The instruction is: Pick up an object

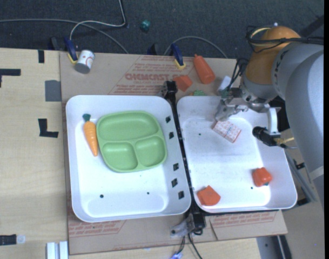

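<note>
Tool [228, 111] state I cannot tell from my camera view; it sits low in the right bin [277, 198], touching the pink patterned packet [227, 130] near the back wall, probably lined up for a grasp there.

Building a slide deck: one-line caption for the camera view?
Gripper poised over a patterned packet in the right bin; green tray and carrot in the left.

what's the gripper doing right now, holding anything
gripper: low in the right bin, just above the pink-patterned packet; grip state cannot be told.
</note>
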